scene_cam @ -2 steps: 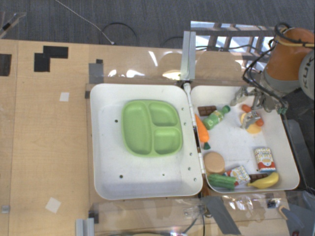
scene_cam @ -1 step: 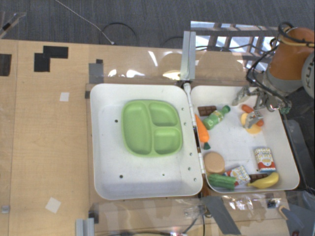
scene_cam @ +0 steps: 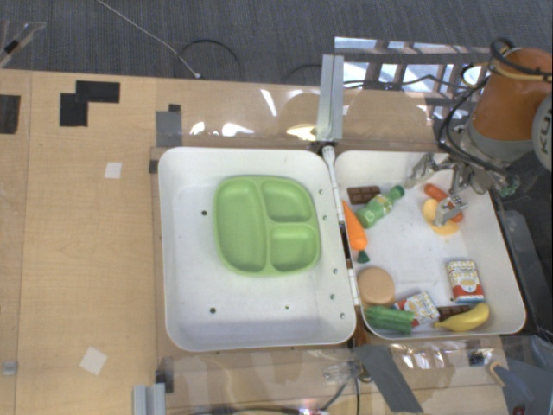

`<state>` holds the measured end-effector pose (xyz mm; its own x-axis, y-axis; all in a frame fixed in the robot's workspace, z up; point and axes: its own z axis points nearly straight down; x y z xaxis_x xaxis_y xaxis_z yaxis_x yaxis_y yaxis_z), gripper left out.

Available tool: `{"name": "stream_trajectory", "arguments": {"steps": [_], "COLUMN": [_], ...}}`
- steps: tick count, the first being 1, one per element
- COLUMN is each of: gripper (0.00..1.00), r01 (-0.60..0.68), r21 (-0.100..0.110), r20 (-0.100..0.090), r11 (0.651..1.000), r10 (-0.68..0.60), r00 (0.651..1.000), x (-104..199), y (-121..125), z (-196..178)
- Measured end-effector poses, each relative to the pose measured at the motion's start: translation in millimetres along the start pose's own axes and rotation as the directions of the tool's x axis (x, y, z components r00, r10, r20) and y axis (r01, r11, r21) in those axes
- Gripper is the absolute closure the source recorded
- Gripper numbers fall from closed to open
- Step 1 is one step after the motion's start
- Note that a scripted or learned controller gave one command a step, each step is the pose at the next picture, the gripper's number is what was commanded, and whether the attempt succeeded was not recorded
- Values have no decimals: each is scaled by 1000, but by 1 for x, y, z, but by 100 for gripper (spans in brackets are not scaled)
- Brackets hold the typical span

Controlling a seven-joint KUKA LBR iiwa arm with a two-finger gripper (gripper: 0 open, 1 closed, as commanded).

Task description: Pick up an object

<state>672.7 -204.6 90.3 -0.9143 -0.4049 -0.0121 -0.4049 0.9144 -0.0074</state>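
Gripper [scene_cam: 453, 199] hangs low over the far right corner of the right bin [scene_cam: 510, 258], right above a yellow disc with a red piece on it [scene_cam: 441, 214]. Whether its jaws are released or clenched, I cannot tell. Green bottle [scene_cam: 380, 206] and carrot [scene_cam: 354, 228] lie near the bin's left wall, burger bun [scene_cam: 377, 285] below them. Along the near edge: cucumber [scene_cam: 389, 320], banana [scene_cam: 465, 318], small can [scene_cam: 464, 279] just above it. Left bin [scene_cam: 190, 318] carries a green divided plate [scene_cam: 266, 225] in its middle.
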Motion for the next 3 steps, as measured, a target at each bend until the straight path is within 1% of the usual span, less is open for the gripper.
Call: {"name": "stream_trajectory", "arguments": {"steps": [1, 2, 3], "gripper": [0, 0, 0], "r01": [144, 277, 401], "r21": [-1, 5, 5], "r20": [-1, 2, 3], "r11": [990, 961, 916], "r10": [-144, -277, -401], "r00": [990, 961, 916], "x": [8, 0, 0], "y": [3, -1, -2], "z": [1, -2, -3]}}
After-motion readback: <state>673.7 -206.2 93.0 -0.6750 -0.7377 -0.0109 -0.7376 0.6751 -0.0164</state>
